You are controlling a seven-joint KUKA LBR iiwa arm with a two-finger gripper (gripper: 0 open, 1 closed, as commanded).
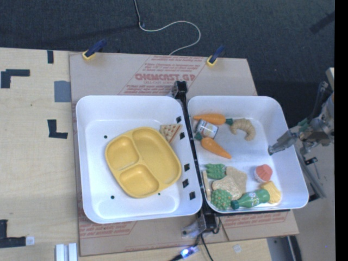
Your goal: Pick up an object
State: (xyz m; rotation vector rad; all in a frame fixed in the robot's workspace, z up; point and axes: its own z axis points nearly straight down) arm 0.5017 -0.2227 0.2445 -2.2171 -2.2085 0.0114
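Camera view: I had the gripper [278, 144] at the right rim of the right bin [274, 109], arm coming in from the right side of the frame. The fingers showed as a grey point reaching just over the rim, w/ nothing between them that I could see; how far apart they were I couldn't tell at that res.

Right bin held the candidates: two toy carrots [209, 118] [215, 147], a small tin can [206, 128] between them, a croissant-like pastry [243, 127], a red round piece [263, 173], a green leafy veg [215, 171], a beige bread slice [230, 182], a green bottle [250, 199] and a yellow piece [272, 192] at the near rim. Left bin [89, 145] had a yellow divided plate [142, 161] and a waffle-like cracker [170, 130] touching its far edge, well apart from the arm.

Key relation, as I judged it: the red round piece lay nearest, just below-left of the fingers in frame; the pastry sat further left and slightly up. The red piece had no long axis to speak of, so approx any wrist angle would've done. The lower carrot ran diagonally, upper-left to lower-right, and would've needed the fingers across that line. Nothing was picked yet.
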